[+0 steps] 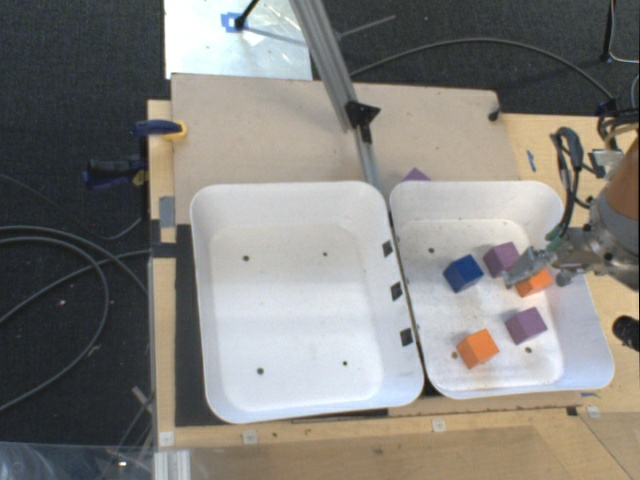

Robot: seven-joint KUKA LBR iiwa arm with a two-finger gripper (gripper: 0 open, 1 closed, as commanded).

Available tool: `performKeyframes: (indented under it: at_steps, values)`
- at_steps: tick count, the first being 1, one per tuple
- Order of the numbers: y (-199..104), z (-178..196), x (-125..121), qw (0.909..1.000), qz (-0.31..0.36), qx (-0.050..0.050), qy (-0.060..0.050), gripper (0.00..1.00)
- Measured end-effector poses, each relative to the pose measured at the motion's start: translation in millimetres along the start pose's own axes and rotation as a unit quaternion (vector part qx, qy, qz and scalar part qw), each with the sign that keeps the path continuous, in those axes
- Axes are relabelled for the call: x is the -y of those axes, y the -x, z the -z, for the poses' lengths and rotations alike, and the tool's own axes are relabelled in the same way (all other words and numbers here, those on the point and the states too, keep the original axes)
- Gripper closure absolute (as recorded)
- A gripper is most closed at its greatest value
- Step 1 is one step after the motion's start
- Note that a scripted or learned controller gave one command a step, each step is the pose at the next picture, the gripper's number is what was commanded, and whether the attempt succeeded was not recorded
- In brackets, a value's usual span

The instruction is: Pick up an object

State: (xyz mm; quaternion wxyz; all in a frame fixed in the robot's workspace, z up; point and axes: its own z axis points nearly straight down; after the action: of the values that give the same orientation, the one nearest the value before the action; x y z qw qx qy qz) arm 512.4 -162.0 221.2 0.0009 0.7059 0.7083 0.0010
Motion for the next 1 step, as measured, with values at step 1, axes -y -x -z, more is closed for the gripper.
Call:
performKeyframes:
  at_steps: [1]
  values:
    - [34.8, 93.6, -8.9, 1.0, -0.001, 0.003, 0.004, 0.0]
